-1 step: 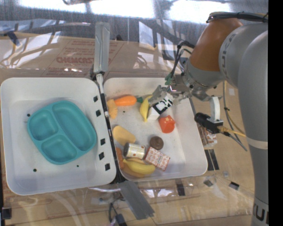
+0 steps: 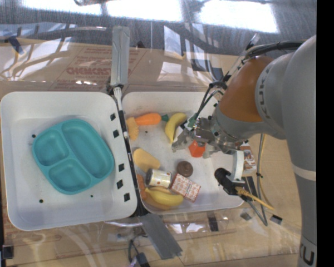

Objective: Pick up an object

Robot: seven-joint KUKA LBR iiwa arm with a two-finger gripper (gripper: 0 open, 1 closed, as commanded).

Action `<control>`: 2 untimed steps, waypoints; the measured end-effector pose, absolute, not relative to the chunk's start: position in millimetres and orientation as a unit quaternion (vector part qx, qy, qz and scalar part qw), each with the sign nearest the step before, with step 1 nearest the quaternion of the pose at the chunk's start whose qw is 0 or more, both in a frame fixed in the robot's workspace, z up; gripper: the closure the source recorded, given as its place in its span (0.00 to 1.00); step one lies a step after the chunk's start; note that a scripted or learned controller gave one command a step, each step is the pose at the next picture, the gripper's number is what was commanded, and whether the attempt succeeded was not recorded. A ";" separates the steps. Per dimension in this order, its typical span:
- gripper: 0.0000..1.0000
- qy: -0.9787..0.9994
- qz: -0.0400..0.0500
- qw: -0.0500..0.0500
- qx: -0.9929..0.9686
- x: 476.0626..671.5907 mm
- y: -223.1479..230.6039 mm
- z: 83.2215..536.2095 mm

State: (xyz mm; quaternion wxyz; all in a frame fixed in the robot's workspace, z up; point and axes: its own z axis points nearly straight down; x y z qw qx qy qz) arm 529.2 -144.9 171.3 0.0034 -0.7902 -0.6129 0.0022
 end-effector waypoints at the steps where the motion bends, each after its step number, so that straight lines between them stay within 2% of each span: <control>1: 0.00 -0.592 0.001 0.001 -0.806 612.9 -152.1 90.5; 2: 1.00 -0.594 0.002 0.004 -0.804 612.9 -150.7 102.5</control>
